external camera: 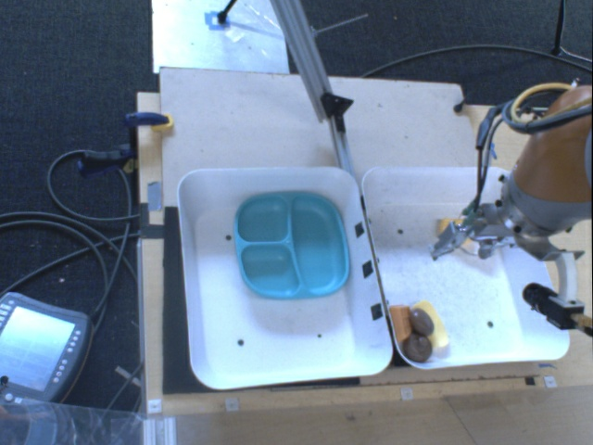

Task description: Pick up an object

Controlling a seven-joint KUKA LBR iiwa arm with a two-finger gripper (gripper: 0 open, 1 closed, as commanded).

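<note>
The objects (420, 327) lay bunched in the near left corner of the right bin (482, 341): two brown rounded pieces, one above the other, resting on something yellow, with an orange piece touching them on the left. All of it sat hard against the bin wall and the divider between the bins.

My hand (451, 242) hung over the middle of the same bin, well apart from the cluster, toward the far side. Whether it was apart or together I could not tell; the tip was too small and dark against the wrist. Nothing showed in it.

The left bin (208, 341) carried a teal divided plate (292, 244), not in my path.

Risks as I judged them: the corner left little room, so one side of my hand could strike the wall or rim on descent. The pieces touched, so a grasp might nudge or catch a neighbour. The brown pieces looked rounded and could squirt out under a pinch
</note>
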